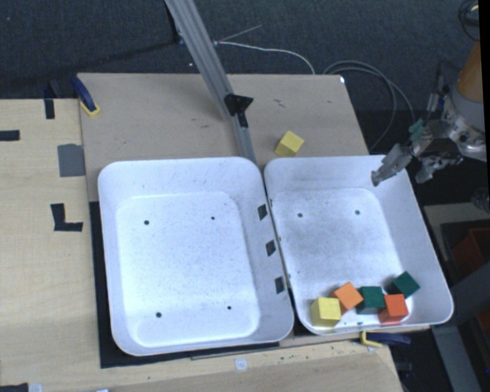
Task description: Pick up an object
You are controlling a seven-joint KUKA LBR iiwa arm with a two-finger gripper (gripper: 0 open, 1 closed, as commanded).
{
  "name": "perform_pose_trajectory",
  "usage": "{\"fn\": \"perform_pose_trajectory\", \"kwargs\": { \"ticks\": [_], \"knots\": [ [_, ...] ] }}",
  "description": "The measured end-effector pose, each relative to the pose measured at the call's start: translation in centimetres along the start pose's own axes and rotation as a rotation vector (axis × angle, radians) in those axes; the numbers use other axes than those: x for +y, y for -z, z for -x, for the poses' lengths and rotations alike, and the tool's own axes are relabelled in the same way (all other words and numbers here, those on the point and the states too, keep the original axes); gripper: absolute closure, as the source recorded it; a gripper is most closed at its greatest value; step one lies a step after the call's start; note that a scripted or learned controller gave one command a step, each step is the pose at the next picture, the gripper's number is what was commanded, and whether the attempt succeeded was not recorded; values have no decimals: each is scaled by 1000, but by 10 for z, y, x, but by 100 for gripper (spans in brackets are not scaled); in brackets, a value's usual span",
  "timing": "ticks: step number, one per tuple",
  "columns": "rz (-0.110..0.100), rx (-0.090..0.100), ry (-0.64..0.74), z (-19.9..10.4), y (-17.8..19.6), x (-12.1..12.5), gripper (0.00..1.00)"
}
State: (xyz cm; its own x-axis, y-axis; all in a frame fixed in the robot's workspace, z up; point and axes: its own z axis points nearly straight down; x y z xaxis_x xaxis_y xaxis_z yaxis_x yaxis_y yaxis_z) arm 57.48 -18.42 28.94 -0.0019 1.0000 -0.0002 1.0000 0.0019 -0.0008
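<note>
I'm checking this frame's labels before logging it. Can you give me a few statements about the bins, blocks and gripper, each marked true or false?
1. The blocks cluster in the right bin near its front edge. True.
2. A yellow block lies on the bench outside the bins. True.
3. The gripper holds the orange block. False: that block lies in the bin.
4. The gripper hangs over the left bin. False: it is at the right bin's far right corner.
</note>
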Motion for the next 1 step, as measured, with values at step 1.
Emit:
{"fn": "perform_pose_trajectory", "kwargs": {
  "ticks": [1],
  "knots": [
    [-5, 3, 8, -81, -85, 69, 0]
  ]
}}
